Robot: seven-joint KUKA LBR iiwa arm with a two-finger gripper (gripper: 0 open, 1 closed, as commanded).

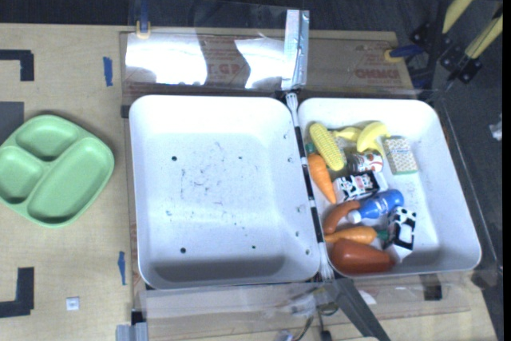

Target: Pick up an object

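Honestly, you cannot tell the pincer's state. Your objects crowd the right bin (447,172): corn (326,144) touches carrot (322,178), seemingly overlapping, so a grasp may snag two or slip.

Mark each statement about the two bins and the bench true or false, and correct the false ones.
1. The corn cob lies in the right bin. True.
2. The green plate sits inside the left bin. False: it rests on the bench, left of both bins.
3. The orange carrot lies along the right bin's left wall. True.
4. The blue bottle lies in the left bin. False: it lies in the right bin among the toys.
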